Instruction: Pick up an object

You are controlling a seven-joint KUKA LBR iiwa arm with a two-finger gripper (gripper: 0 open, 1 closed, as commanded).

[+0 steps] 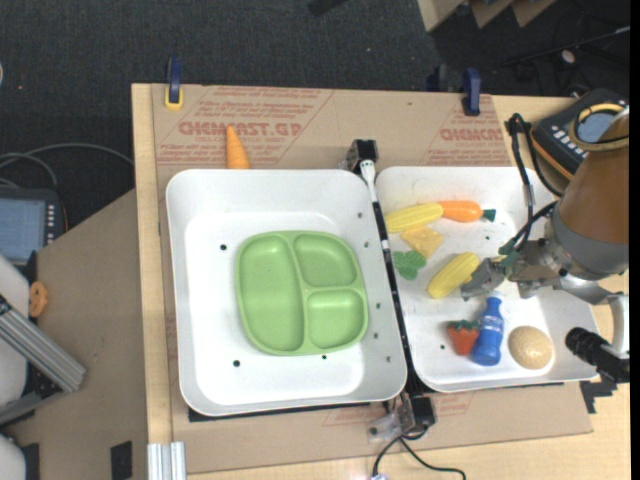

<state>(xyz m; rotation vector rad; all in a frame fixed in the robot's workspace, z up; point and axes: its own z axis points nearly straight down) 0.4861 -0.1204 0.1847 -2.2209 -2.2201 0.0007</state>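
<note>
The arm comes in from the right side of the frame. Its pincer (492, 276) hangs low in the right bin (440, 368), just beside the yellow corn (452, 273). I cannot tell how the pincer is set. A blue bottle (489, 334) sits just below it, near a tan ball (530, 347). The left bin (200, 208) holds a green tray (300, 291).

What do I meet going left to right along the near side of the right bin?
Strawberry → blue bottle → tan roll.
</note>
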